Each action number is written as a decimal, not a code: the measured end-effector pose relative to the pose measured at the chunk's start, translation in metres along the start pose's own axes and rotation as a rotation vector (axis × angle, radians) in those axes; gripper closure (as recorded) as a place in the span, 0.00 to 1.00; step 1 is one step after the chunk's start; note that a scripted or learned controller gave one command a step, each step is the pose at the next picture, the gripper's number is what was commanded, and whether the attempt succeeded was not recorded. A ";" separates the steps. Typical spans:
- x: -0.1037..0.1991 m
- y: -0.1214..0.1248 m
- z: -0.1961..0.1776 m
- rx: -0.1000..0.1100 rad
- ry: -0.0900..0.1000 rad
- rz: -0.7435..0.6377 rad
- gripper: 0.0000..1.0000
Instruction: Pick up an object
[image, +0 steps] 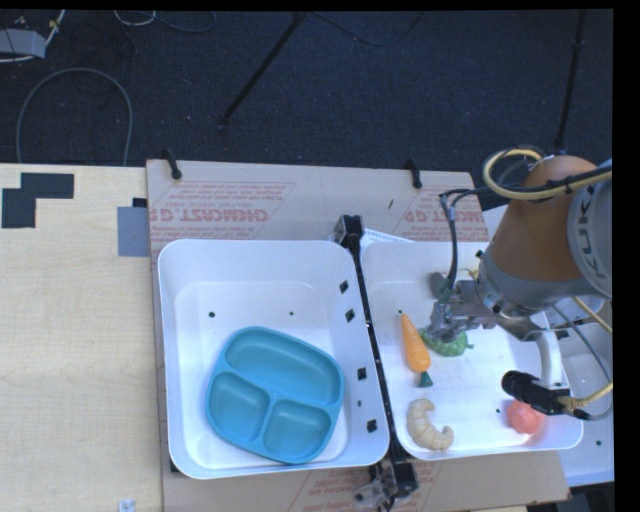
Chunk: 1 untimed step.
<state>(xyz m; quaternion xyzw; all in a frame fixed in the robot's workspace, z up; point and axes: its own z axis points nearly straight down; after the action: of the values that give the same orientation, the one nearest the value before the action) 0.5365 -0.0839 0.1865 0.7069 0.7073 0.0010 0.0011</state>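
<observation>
now gripper (447, 325) low at centre-right, over green object (452, 346) beside carrot (415, 345); likely grasp try; jaw state unclear

Claw (447, 325) down on green object (452, 345) beside carrot (414, 345).

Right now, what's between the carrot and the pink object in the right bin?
Mostly bare white bin floor; carrot and pink object sit apart, per camera view.

Around the carrot (415, 343) in the right bin (400, 270), room is limited: a green object (453, 345) and the tool (447, 322) are seen just to its right, the divider (358, 320) near its left. Open floor is left above it.
</observation>
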 end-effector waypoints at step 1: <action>-0.001 0.000 -0.018 0.003 0.000 0.000 1.00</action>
<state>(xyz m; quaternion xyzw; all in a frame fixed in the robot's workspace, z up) 0.5368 -0.0851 0.2044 0.7071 0.7072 -0.0001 -0.0002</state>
